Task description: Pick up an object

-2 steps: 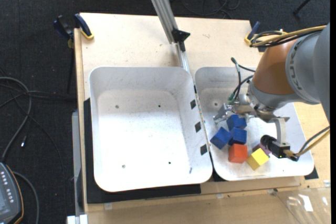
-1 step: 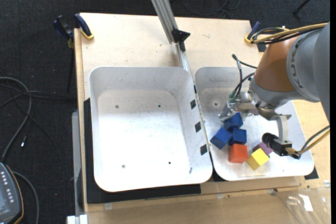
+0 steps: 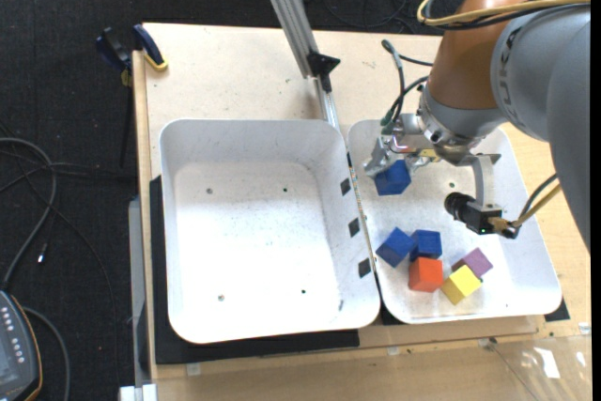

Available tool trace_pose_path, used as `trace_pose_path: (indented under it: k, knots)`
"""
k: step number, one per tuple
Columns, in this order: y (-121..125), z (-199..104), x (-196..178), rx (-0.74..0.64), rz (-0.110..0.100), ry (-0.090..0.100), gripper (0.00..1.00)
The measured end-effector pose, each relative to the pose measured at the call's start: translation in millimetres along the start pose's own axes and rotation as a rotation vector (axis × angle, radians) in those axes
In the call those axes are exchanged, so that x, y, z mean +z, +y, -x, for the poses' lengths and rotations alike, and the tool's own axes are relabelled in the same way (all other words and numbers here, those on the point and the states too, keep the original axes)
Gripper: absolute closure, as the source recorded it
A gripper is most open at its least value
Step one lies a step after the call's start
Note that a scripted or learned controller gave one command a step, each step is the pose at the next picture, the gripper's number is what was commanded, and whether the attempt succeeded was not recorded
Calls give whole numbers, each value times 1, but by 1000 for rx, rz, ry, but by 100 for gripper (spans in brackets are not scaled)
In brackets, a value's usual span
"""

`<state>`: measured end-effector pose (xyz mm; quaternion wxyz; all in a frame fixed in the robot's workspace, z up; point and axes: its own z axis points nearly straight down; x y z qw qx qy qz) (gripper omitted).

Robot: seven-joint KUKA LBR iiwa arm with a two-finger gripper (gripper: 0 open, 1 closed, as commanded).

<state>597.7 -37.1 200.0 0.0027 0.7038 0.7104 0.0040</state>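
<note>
My gripper (image 3: 392, 161) hangs over the upper left part of the right bin (image 3: 526, 303), close to the divider between the bins. A blue cube (image 3: 392, 178) sits tilted between its silvery fingertips (image 3: 378, 157), and the gripper is shut on it. Further toward the front of the same bin lies a cluster of blocks: two blue cubes (image 3: 395, 246) (image 3: 427, 243), an orange cube (image 3: 425, 275), a yellow cube (image 3: 461, 285) and a purple one (image 3: 479, 262).
The left bin (image 3: 171, 142) lies beside the right one. A slanted metal rail (image 3: 286, 0) runs from the top down to the bins' shared edge. A black connector with cables (image 3: 472, 213) hangs from the wrist over the right bin.
</note>
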Motion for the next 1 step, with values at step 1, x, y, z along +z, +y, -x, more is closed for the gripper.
trace_pose_path:
  k: [1]
  knots:
    - [-37, -76, 5, -1, -14, 1, 100]
